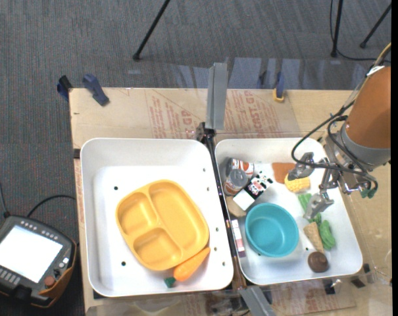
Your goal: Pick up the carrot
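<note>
Over the right bin (354, 250) the jaws (319, 205) hover; their opening cannot be told, carrot (192, 264) well apart.

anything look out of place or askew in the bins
The carrot lies alone in the left bin, wedged aslant against the yellow divided plate, while the gripper sits over the cluttered right bin, away from it.

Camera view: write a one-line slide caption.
Carrot lies beside the yellow tray in the left bin; the gripper hovers over the right bin.
</note>
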